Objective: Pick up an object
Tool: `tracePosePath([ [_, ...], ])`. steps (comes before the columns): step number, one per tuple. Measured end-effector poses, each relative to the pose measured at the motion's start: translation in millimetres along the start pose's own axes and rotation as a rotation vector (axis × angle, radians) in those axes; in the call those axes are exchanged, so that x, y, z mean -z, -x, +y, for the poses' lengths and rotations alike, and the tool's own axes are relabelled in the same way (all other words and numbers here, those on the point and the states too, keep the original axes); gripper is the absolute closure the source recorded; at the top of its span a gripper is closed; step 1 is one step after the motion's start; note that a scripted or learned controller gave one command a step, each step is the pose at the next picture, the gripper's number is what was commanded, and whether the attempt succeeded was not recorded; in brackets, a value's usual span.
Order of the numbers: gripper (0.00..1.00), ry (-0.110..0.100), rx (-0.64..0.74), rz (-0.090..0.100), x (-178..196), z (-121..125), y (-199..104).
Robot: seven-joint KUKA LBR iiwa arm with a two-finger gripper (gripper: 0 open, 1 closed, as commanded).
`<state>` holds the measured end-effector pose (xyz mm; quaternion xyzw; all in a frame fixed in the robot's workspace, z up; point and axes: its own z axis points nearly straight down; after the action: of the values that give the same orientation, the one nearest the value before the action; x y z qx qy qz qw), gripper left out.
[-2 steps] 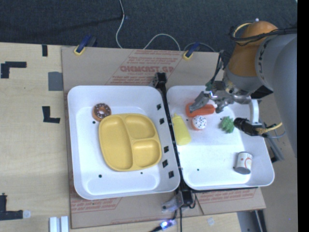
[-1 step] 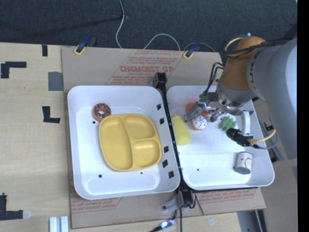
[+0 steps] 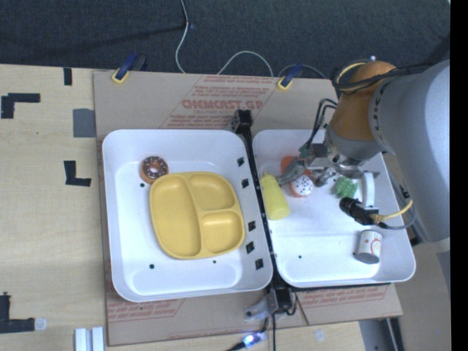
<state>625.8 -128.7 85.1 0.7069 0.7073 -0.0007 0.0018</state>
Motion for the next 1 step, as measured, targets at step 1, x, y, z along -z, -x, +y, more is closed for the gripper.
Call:
tracePosePath([
  [1,1.00,0.000,0.001,0.000,11.2,0.6,-0.8],
])
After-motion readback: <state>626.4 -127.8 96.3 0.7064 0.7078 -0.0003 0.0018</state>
